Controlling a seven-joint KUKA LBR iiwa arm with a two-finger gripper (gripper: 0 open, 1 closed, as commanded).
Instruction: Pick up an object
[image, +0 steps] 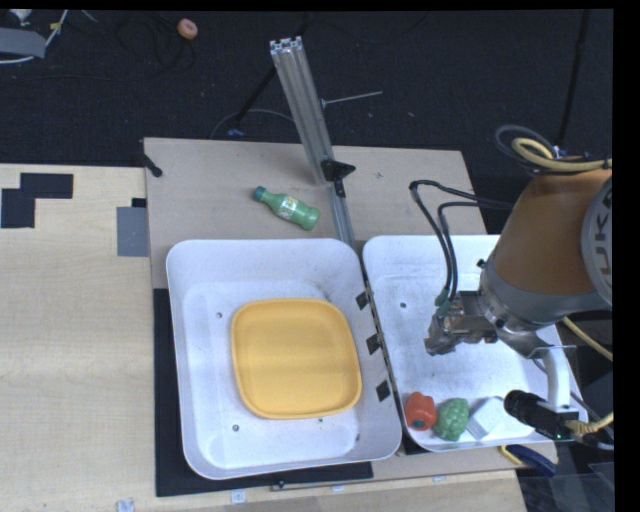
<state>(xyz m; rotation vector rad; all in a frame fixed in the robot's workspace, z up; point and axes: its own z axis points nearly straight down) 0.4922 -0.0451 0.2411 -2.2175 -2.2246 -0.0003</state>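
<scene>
1. Red and green rounded plastic pieces, a red pepper-like toy (420, 410) and a green lumpy toy (452, 419), lay touching at the right white bin's (400, 270) near edge.
2. The gripper (443, 338) hovered farther in; whether it was spread, I could not tell.
3. A clean pick called for centring over one toy, clear of the near wall.
4. The left bin (190, 300) held a yellow square plate (295, 357).

Evenly, moderately lit from above; soft, low-resolution, slightly grainy; faint shadows; mild glare on white bins (190, 300); dark surroundings.
</scene>
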